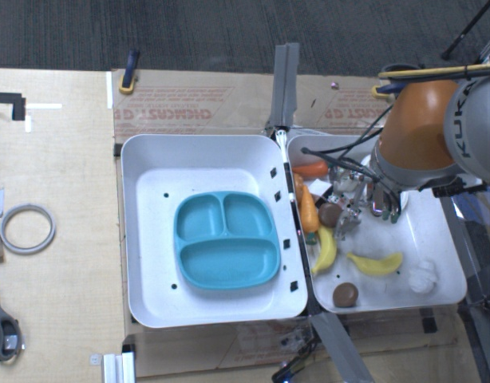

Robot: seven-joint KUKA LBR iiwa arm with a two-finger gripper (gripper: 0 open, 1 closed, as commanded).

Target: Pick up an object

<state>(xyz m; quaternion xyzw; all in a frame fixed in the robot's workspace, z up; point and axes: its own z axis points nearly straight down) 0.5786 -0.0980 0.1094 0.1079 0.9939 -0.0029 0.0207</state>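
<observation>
My gripper (346,211) hangs low over the middle of the right bin (436,290), below the orange wrist band. Just left of it lies a small brown round object (329,215), next to an orange carrot (307,206). A yellow banana (376,263) lies in front of the gripper, and a second banana (326,251) curves along the bin's left side. A brown ball (345,294) rests near the front wall. A red-orange item (310,168) sits at the back left. Nothing shows between the fingers.
The left bin (141,214) holds a blue divided plate (227,239). A white crumpled object (423,275) lies at the right bin's front right. A grey tape ring (25,228) and scissors (3,333) lie on the bench at far left.
</observation>
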